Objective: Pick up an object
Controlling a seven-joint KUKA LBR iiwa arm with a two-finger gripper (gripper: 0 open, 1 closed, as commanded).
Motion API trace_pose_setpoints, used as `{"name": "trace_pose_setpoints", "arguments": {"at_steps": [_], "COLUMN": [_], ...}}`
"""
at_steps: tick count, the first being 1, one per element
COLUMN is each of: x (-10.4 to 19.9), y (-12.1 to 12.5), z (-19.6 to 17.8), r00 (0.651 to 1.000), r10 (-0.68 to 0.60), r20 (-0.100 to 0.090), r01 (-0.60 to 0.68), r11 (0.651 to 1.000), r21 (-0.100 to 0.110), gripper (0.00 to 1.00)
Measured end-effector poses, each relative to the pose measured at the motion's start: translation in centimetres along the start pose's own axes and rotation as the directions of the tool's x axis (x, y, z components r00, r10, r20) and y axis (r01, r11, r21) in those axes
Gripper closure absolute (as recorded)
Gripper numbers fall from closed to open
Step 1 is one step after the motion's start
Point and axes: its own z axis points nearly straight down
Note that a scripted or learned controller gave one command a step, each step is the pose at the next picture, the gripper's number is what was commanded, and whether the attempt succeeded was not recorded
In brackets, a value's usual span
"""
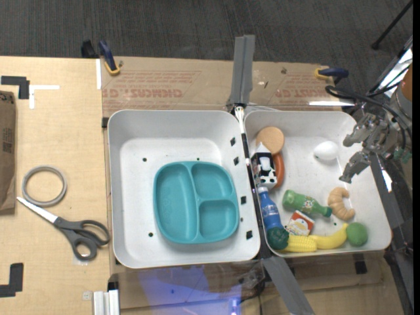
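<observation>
My gripper (353, 153) hangs over the right edge of the right bin (298, 125), open, with nothing between its fingers. Just to its left lies a white egg (325, 151). Below it rests a tan croissant (341, 203). Along the bin's near side lie a green bottle (306, 203), a small red-and-white carton (300, 225), a banana (332, 239), a corn cob (298, 245) and a green ball (357, 233). A blue bottle (268, 209), a black-and-white toy (264, 167) and a round tan piece (270, 138) sit by the bin's left wall.
The left bin (131, 143) holds a teal divided plate (197, 202). On the bench to the left lie scissors (69, 228) and a tape roll (44, 184). Clamps (108, 58) hold the cardboard behind the bins.
</observation>
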Motion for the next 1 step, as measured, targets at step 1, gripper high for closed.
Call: {"name": "trace_pose_setpoints", "arguments": {"at_steps": [1], "x": [2.49], "y": [-2.37], "z": [17.20], "r00": [1.000], "r10": [0.006], "r20": [-0.002], "r01": [-0.006], "r11": [1.000], "r21": [0.000], "gripper": [0.00]}}
